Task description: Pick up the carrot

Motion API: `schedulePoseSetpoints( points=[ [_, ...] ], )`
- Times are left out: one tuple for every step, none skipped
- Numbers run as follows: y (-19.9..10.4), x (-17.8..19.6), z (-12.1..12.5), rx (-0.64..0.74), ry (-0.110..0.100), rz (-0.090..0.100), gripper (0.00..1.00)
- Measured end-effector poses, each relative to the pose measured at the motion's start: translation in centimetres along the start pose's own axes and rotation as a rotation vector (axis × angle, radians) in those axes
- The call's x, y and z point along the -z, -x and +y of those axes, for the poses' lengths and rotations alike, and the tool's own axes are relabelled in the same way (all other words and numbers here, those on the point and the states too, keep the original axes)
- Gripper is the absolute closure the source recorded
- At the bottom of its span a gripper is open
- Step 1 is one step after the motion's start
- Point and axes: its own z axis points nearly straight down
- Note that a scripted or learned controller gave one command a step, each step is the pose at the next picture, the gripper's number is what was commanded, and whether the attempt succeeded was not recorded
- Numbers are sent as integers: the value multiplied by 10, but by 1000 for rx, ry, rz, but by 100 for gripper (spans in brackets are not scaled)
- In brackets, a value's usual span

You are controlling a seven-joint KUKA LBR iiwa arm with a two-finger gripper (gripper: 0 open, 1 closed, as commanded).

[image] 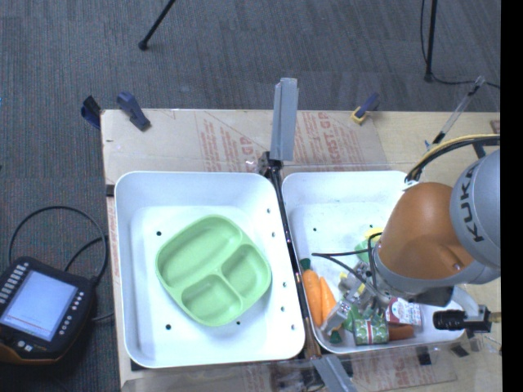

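Note:
The carrot (314, 295), orange with a small green top, lies along the left wall of the right bin (343, 188), near its front. Another orange piece lies tight against the carrot's right side. My gripper (346, 307) hangs low in the bin just right of the carrot, over a heap of small items. The arm's orange band (417, 239) covers much of the bin's right half. From this view the carrot appears to rest on the bin floor beside the gripper, not lifted.
A green divided plate (214, 269) lies in the left bin (139, 194). A green and red packet (369, 330), a red item (404, 314) and a yellow-green piece (369, 242) crowd the gripper. A grey post (284, 121) stands behind the bins' shared wall.

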Motion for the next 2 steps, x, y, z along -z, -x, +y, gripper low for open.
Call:
schedulePoseSetpoints(
  points=[
    [1,6,-2,-11,-2,6,100],
    [-23,100,31,-261,-1,-2,100]
  ],
)
